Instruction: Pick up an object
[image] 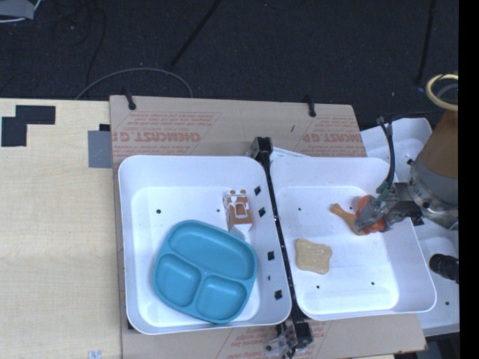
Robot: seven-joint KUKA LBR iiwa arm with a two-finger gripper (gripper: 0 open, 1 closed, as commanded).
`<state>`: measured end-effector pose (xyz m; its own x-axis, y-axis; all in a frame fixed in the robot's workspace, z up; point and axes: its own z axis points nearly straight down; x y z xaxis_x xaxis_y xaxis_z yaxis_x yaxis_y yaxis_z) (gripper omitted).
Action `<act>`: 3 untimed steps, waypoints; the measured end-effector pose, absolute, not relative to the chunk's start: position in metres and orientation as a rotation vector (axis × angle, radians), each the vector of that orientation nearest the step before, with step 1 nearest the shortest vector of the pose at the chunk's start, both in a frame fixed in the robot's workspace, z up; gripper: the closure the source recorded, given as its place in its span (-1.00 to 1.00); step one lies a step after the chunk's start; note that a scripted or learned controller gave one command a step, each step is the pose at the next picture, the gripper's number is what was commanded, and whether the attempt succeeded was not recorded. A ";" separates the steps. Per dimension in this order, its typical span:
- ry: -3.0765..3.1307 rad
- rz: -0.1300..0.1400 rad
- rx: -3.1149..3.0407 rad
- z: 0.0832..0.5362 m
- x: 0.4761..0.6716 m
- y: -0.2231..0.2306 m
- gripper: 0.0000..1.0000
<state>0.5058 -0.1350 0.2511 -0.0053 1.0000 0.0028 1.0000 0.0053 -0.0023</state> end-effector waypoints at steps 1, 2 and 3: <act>-2.223 0.001 -2.214 0.256 0.506 -0.088 1.00; -2.222 0.003 -2.215 0.240 0.509 -0.037 1.00; -2.223 0.004 -2.213 0.241 0.498 0.017 1.00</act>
<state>0.4981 0.0166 0.2411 -0.0046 1.0000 0.0020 1.0000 0.0046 -0.0054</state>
